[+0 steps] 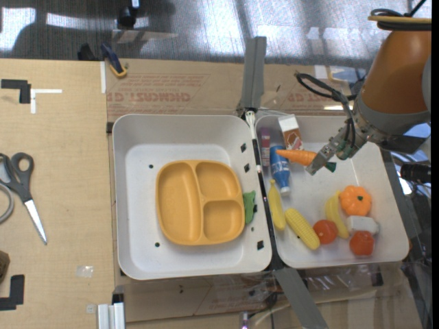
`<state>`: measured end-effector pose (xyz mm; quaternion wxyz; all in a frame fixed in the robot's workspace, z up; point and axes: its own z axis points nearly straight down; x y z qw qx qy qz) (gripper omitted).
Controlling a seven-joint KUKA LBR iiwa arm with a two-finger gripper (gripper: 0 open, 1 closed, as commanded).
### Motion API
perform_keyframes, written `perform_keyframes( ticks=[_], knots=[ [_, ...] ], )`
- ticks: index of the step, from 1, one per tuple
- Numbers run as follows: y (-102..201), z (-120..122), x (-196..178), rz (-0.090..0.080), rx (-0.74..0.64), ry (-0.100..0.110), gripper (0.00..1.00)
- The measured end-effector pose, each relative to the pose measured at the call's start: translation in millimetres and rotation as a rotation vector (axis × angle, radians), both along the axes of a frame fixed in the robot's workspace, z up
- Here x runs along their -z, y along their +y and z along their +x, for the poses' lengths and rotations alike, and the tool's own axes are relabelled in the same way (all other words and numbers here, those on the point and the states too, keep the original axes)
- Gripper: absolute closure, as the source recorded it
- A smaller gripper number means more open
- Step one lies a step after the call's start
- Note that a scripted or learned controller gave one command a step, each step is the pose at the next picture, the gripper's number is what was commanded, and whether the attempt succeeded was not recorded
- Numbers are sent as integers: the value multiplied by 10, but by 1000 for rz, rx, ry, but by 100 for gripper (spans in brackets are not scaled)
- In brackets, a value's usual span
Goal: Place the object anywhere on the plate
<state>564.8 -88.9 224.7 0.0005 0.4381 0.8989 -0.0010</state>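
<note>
At the far left edge of the frame a pair of scissors (24, 190) lies on the tan bench (55, 252), its handles partly cut off by the frame. The left bin (130, 252) holds a yellow plate (200, 202) with three compartments, all bare. A small green thing (248, 207) pokes out from under the plate's right rim; most of it is hidden, so its kind cannot be told.

In the right bin (391, 252), along its left wall, lie a dark narrow item (265, 147) that is hard to make out, a blue tube (280, 172) and a yellow banana-like piece (276, 208). Beside them, toward the lower middle, rests a corn cob (302, 227). At the top of this bin sits a small white and brown box (291, 131).

The carrot (299, 156) hangs level in the upper part of the right bin, its tip over the blue tube and its thick end between the gripper's (322, 159) fingers, which are clamped on it. The arm (401, 74) comes in from the upper right, its top cut off.

Lower right in the bin sit a red tomato (325, 231), a second yellow piece (335, 214), a small pumpkin (355, 200), a white block (361, 224) and a red-orange item (362, 242), crowded and partly overlapping.
</note>
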Motion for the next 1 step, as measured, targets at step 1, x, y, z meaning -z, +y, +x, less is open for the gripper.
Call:
perform_keyframes(
  ticks=[1],
  knots=[
    [-1, 0, -1, 0, 0, 0, 0]
  ],
)
